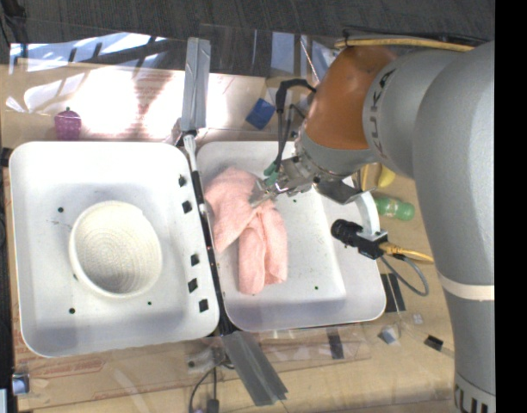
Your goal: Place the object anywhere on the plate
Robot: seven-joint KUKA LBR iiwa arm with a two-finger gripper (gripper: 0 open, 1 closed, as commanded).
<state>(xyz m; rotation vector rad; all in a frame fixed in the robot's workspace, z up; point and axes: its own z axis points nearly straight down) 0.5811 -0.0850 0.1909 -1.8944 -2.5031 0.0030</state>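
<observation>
Worktop (pixel 100 110): wooden surface carrying two shallow white bins side by side, with tape and plastic sheeting around them; the right bin serves below as the landmark.
Claw (pixel 265 194): low over the upper middle of the right bin, at the upper edge of the pink cloth; whether the fingers are spread or closed cannot be told, since the wrist hardware hides them.
Arm (pixel 418 144): grey, with an orange band (pixel 350 93) above the wrist; it reaches in across the right bin's far right corner, placing the claw above the cloth, presumably for a pick.
Pink cloth (pixel 251 231): the task's object, lying crumpled in folds on the floor of the right bin, toward its left wall; no part of it is seen lifted.
Right bin (pixel 332 291): source compartment; its right half is bare floor.
Plate (pixel 115 248): round, white, ridged, resting in the left bin (pixel 40 179) just left of the right bin; the likely goal.
Task state: judged not yet done, as the cloth remains in the right bin.
Bystanders: purple item (pixel 67 124) and blue block (pixel 261 113) lie beyond the right bin's far side; green bottle (pixel 393 206) to its right.
</observation>
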